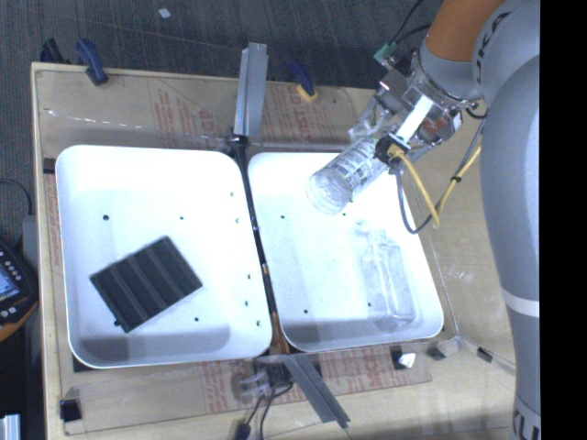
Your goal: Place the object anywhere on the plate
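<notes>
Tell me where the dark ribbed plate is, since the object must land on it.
The dark ribbed plate lies flat in the left bin, toward its lower left corner, away from the gripper over the right bin.

The arm (514,154) is cut off at the right edge.

The scene is recorded by a single fixed camera mounted above the table (55,99). The view is directed downward at a slant, so that the far table edge lies at the top of the frame and the near edge at the bottom. Both bins are contained within the frame: the left bin (69,168) at centre left and the right bin (293,168) at centre right, divided by a metal bar (250,90). Dark floor (275,7) is seen beyond the far edge. The arm (514,136) is seen entering from the right side. The viewing distance is moderate, with most of the table covered.
</notes>
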Robot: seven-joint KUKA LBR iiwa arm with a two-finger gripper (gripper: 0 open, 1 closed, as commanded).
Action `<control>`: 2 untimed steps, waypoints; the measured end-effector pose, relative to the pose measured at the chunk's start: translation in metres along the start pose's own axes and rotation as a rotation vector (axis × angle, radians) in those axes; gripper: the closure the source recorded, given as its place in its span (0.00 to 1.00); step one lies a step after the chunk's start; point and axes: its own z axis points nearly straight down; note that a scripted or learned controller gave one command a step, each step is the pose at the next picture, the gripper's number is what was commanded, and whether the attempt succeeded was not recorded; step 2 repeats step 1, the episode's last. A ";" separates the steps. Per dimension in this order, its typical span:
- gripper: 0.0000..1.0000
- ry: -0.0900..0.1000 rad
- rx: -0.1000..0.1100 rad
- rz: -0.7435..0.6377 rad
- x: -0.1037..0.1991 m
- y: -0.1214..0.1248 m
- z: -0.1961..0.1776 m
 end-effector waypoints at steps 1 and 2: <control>1.00 0.001 -0.004 0.065 -0.012 0.026 0.014; 1.00 0.001 -0.004 0.065 -0.012 0.026 0.014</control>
